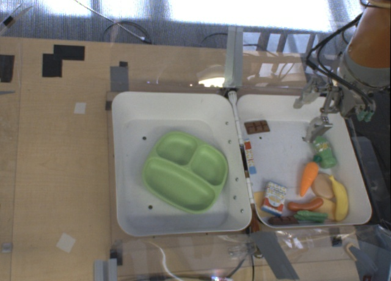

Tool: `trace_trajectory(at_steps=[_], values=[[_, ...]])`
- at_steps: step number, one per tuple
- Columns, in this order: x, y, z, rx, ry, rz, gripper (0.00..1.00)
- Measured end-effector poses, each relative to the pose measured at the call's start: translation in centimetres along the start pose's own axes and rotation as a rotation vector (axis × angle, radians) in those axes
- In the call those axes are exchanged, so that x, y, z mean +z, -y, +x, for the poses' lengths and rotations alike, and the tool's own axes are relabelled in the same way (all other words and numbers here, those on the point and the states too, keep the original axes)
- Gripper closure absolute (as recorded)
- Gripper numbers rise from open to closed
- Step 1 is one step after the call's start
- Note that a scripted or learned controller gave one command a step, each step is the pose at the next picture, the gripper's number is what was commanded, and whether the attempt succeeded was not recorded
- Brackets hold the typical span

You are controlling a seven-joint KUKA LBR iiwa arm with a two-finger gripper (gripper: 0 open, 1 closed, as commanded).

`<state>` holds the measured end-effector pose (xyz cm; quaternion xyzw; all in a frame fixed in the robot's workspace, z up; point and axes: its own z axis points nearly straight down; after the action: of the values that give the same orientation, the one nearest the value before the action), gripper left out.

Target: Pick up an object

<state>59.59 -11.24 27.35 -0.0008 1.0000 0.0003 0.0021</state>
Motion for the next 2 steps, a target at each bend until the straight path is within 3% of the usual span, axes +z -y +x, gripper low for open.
trace_trajectory(at_steps=[1,2], values=[[12.7,7.5,2.6,0.014,-0.013,-0.002,0.00],[17.7,6.1,4.1,0.057,0.005,0.002,0.00]])
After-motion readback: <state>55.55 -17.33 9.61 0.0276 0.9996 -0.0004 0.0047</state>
